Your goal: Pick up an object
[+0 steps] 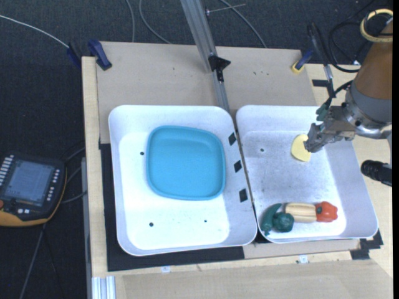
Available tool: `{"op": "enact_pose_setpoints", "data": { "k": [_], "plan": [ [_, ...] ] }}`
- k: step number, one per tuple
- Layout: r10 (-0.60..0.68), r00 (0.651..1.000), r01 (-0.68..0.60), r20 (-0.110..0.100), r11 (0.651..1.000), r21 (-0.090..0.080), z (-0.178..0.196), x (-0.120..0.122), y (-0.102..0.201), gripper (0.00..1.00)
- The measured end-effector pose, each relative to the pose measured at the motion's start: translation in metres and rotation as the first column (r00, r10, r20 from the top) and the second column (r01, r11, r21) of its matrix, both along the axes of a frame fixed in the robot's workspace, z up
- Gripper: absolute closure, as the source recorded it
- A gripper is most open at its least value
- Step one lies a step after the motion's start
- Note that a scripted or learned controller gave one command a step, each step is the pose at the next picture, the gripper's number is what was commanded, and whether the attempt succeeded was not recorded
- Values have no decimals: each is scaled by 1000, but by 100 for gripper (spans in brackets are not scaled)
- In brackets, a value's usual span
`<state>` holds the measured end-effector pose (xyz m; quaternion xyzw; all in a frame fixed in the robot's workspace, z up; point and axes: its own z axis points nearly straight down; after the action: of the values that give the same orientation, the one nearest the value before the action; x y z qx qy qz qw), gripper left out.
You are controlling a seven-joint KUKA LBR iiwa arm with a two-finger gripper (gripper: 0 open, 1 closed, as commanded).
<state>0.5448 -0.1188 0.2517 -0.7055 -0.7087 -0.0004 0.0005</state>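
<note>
A small yellow object (pixel 300 149) lies in the right bin (pixel 274 179), near its upper right part. My gripper (pixel 313 141) hangs right over that object's right edge, partly covering it. At the bin's near edge lie a green object (pixel 277 220), a tan cylinder (pixel 300 212) and a red object (pixel 326 211) in a row. I cannot make out how the gripper's tips stand.
The left bin (pixel 128 185) holds a blue square plate (pixel 186 162). A metal pole (pixel 199 27) slants down to the divide between the bins. Blue clamps (pixel 100 55) sit at the bench's far corners. A handheld pendant (pixel 28 189) lies off the bench at left.
</note>
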Motion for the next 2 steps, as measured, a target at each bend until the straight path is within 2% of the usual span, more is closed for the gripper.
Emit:
{"op": "enact_pose_setpoints", "data": {
  "k": [2],
  "plan": [
    [0, 1000, 0, 1, 1000, 0, 12, 24, 100, 100]
  ]
}}
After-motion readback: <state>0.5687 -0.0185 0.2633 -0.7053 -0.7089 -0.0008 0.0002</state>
